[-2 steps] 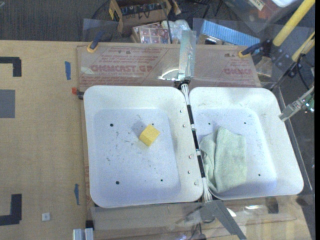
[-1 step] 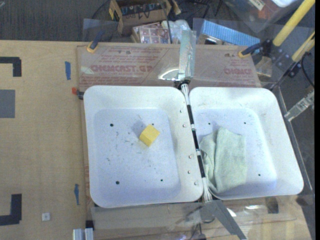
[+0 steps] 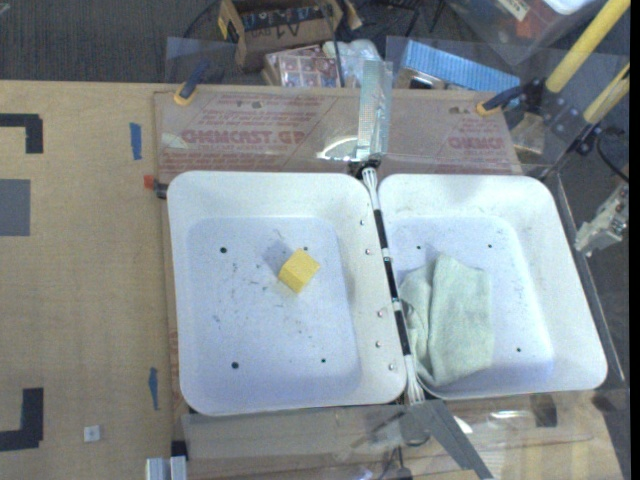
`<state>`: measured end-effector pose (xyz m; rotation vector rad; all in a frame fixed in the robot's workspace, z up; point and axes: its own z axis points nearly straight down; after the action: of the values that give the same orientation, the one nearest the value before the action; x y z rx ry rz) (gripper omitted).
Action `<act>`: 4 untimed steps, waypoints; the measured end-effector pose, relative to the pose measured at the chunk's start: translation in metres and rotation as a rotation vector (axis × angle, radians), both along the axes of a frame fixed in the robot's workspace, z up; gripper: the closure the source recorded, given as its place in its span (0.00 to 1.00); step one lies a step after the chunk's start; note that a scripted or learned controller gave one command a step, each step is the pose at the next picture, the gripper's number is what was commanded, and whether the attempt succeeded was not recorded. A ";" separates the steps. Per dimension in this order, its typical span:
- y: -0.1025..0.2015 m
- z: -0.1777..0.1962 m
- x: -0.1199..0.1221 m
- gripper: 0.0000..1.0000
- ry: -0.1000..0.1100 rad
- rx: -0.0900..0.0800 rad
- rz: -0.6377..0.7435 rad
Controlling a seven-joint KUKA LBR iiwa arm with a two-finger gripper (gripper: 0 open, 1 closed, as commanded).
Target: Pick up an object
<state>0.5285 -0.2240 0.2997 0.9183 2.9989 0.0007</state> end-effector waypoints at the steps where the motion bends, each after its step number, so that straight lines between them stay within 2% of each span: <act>1: 0.000 -0.027 -0.028 1.00 0.001 -0.001 0.398; 2: 0.007 -0.031 -0.021 1.00 0.000 -0.001 0.187; 3: 0.000 0.004 -0.047 1.00 -0.004 -0.006 0.481; 4: 0.019 -0.020 -0.047 1.00 0.001 -0.004 1.031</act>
<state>0.4810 -0.2045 0.2801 -0.6790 3.0622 -0.0014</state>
